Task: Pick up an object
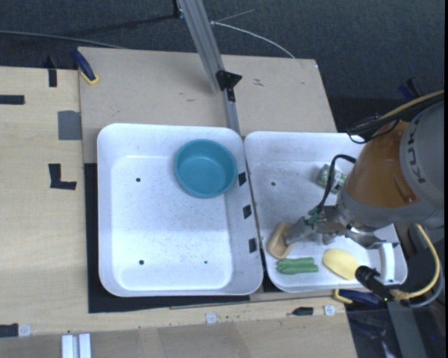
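Note:
The right bin (284,151) holds a tan, rounded object (277,239) near its front left. A green pod-shaped piece (296,266) lies just in front of it, a yellow oblong object (341,263) sits at the front right, and a small pale green item (327,174) lies further back. My gripper (300,232) is low in this bin, its tip right beside the tan object's right edge and just above the green piece. The grey wrist and orange band (377,174) cover the bin's right side. I cannot make out anything held.
A blue bowl (205,168) sits at the back of the left bin (164,259). A slanted metal pole (209,47) runs down to the seam between the bins. Black and yellow cables (422,274) hang by the right bin's front corner.

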Motion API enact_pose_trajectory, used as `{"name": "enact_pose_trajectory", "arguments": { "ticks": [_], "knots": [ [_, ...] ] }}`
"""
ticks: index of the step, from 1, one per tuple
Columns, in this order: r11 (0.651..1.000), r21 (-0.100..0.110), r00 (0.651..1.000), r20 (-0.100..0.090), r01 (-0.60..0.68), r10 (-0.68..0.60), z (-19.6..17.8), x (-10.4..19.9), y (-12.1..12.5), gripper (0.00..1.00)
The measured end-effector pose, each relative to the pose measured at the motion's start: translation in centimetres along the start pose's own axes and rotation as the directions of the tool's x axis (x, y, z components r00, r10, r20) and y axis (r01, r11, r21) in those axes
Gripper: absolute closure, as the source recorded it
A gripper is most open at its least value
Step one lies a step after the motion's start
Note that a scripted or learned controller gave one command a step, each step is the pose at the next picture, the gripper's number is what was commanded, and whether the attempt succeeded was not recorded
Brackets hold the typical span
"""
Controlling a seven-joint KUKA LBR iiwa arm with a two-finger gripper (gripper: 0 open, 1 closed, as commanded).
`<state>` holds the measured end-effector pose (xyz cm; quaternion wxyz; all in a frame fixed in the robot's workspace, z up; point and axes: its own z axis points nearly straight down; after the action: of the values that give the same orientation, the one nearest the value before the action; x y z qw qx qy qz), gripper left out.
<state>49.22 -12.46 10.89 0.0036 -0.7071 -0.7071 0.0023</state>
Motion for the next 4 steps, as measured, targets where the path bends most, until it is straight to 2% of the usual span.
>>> {"name": "enact_pose_trajectory", "arguments": {
  "ticks": [1, 2, 3, 4],
  "knots": [
    [1.000, -0.002, 1.000, 0.000, 0.002, -0.002, -1.2, 0.1, 0.1, 1.00],
    [1.000, -0.011, 1.000, 0.003, 0.000, 0.000, -7.0, -0.4, -0.6, 1.00],
    [1.000, -0.009, 1.000, 0.002, 0.001, -0.001, -9.4, -0.4, -0.6, 1.00],
    [1.000, -0.008, 1.000, 0.000, 0.007, -0.007, -10.0, 4.0, 2.9, 1.00]
  ]
}}
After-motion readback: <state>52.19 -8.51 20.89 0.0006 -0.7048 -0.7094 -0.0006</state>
